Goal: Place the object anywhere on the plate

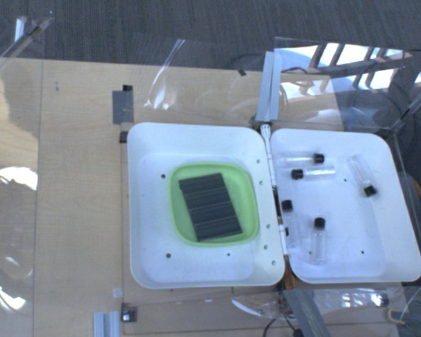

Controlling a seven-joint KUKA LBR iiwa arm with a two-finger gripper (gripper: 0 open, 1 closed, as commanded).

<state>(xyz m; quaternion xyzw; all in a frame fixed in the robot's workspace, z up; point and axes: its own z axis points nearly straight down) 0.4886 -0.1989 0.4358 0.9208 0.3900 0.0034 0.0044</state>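
Note:
A green square plate [247, 188] rests in the left white bin [147, 209]. A dark ribbed rectangular block [209, 206] lies flat on the plate, slightly turned. In the right white bin [400, 251] lie several clear vials with black caps: one [305, 160] near the top left, one [313, 172] just below it, one [360, 174] at the upper right, and one [318, 239] standing lower in the middle. A lone black cap [287, 205] sits by the bin's left wall.
The two bins meet at a hinged seam [275, 202]. Clear plastic shields [322, 76] stand behind the bins. The wooden bench [62, 188] stretches to the left, with a small grey bracket [123, 106] on it.

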